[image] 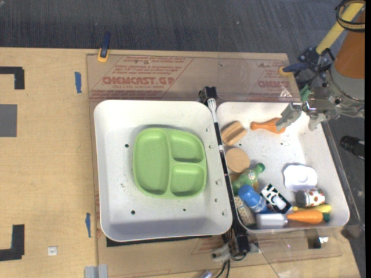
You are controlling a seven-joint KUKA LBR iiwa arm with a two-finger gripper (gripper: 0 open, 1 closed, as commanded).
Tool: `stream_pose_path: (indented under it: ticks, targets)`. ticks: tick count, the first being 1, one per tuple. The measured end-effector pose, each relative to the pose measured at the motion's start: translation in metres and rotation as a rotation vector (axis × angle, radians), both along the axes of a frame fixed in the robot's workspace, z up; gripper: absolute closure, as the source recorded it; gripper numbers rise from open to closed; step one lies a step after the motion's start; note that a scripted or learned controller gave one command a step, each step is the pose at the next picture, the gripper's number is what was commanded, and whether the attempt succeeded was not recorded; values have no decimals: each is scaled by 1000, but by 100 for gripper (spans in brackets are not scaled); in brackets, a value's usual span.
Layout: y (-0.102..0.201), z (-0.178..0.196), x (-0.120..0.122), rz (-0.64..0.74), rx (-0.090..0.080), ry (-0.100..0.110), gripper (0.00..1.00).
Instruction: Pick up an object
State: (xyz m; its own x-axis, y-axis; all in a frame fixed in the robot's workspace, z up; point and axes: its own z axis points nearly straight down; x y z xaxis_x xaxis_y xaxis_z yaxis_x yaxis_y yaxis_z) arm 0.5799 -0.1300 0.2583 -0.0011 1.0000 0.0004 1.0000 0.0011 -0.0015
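I saw the green plate (170, 162) in the left bin (110, 172), far from the fingers. The orange toy (268, 125) lay just left of my gripper (301, 116), whose fingers were spread apart and held nothing. Next I needed to go lower and squeeze

Grey arm (346, 88) with orange band, yellow cable, and metal tool (302, 116).

Right bin (335, 172) — centre floor open for access; toys (272, 204) crowd its left wall and near edge. Left bin (110, 155) — green tray (170, 161) occupies the middle.
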Motion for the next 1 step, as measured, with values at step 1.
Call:
stream_pose_path:
  ticks: [1]
  targets:
    - [57, -77, -76, 115, 3, 7, 0]
